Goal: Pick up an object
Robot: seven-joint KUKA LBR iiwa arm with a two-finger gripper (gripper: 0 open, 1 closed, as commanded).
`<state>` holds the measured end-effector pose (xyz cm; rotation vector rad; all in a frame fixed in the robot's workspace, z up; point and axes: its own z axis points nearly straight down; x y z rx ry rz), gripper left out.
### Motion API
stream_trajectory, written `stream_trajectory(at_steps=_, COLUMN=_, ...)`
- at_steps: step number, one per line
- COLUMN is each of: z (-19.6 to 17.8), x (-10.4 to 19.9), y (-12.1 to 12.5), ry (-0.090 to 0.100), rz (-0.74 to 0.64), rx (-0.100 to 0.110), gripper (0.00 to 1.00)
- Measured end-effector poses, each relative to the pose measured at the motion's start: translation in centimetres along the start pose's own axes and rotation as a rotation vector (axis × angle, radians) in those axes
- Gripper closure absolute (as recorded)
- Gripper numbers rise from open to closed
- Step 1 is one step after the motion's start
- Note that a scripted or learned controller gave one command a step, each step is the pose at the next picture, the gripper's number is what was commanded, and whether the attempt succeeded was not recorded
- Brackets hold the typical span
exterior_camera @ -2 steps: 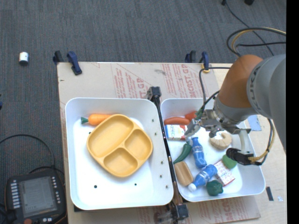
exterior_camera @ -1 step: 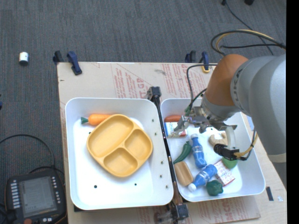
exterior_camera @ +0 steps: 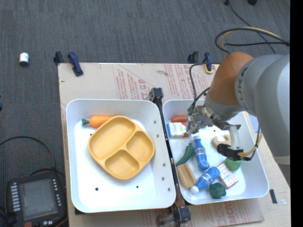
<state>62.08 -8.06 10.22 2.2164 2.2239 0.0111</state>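
Status, pick: your gripper [exterior_camera: 195, 126] hangs low over the right bin [exterior_camera: 255, 181], beside 2 blue bottles [exterior_camera: 200, 152]. Jaw state: cannot tell. Nothing visibly lifted; grasp remains.

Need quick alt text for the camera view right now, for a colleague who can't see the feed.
Seen from above, the grey arm's gripper hangs low over the right bin, above a clutter of small items including two blue bottles and a green pepper. The left bin holds a yellow divided plate with a toy carrot beside it.
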Motion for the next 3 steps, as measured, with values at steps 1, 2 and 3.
stream_trajectory(at_steps=1, z=0.02, x=0.01, y=-0.02, ry=0.000, rz=0.000, rx=0.001, gripper=0.00)
stream_trajectory(at_steps=2, z=-0.89, x=-0.05, y=-0.01, ry=0.001, rz=-0.001, rx=0.003, gripper=1.00)
stream_trajectory(at_steps=3, z=-0.88, x=-0.05, y=-0.01, ry=0.001, rz=-0.001, rx=0.003, gripper=0.00)
